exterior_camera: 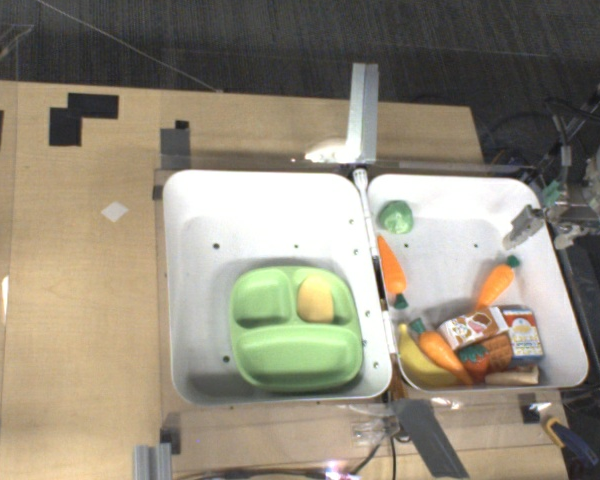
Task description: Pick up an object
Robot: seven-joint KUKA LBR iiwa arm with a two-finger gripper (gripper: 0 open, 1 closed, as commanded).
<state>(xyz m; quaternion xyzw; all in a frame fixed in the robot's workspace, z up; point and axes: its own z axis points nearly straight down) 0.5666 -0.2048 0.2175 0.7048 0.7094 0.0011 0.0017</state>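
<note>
the gripper (528, 228) hangs over the right bin's (460, 203) far right edge; i cannot tell its state. it touches nothing, near a toy carrot (496, 282).

**Readable text: none**

Printed packaging is seen on two small cartons (490, 333) in the right bin (460, 218), just right of the banana (420, 363). Red, white and blue graphics can be made out on their faces, but no lettering, brand or number can be resolved. No signs or labels are legible elsewhere on the bench (70, 298).
</note>
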